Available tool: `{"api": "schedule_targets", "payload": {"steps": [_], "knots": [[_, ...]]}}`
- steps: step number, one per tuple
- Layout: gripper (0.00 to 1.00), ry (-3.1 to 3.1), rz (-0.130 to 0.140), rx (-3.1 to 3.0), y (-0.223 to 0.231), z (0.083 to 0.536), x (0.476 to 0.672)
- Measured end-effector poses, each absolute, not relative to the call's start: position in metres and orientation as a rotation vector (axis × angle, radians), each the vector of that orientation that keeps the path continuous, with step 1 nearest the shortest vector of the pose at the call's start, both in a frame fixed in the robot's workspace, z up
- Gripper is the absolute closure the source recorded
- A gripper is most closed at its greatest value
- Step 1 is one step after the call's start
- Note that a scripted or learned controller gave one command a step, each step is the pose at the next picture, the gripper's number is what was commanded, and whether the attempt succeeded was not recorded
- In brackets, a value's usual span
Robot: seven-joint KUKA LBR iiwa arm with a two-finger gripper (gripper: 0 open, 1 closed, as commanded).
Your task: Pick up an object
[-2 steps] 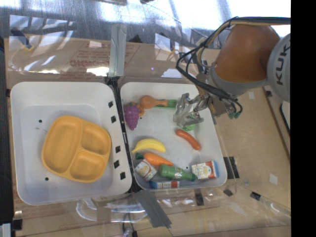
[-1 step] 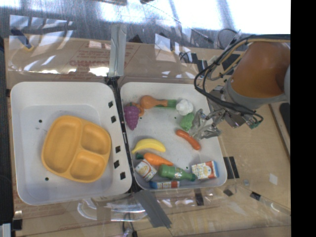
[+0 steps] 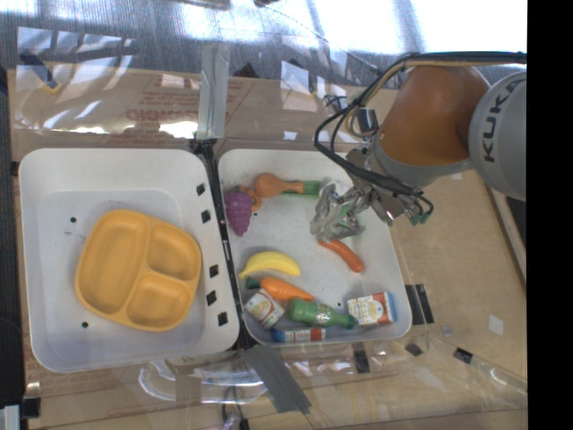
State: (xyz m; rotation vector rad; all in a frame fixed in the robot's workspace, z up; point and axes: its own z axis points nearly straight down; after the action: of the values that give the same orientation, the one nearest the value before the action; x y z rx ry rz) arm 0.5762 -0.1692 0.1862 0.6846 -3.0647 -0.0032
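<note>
While the hand (image 3: 338, 215) hangs low inside the right bin (image 3: 387, 267), near that bin's far right side, its metal fingers appear to sit just above the upper end of the orange chilli (image 3: 344, 254), and I cannot tell whether they are spread or pressed together, since glare and cables blur them. Nothing is visibly pinched between them. The chilli looks the likeliest target, lying slantwise by the bin's right wall, apart from the banana (image 3: 269, 263). To do the grasp well, I judge the hand should straddle the chilli across its narrow width, come down until the tips almost meet the bin floor, then close gently and lift straight, as so thin and smooth a thing may slip or roll. At the near edge the carrot (image 3: 286, 289), green bottle (image 3: 320, 313), small can (image 3: 262, 309) and juice carton (image 3: 372, 308) crowd together. The yellow tray (image 3: 137, 268) fills the left bin (image 3: 45, 186). The arm's wrist hides part of the far right corner.
</note>
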Motion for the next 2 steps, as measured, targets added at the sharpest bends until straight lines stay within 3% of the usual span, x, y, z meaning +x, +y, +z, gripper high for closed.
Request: {"api": "schedule_targets", "payload": {"steps": [1,2], "knots": [[1.00,-3.072,0.002,0.677,-0.127,0.226,0.590],[1.00,-3.057,-0.002,0.727,-0.083,0.217,0.601]]}}
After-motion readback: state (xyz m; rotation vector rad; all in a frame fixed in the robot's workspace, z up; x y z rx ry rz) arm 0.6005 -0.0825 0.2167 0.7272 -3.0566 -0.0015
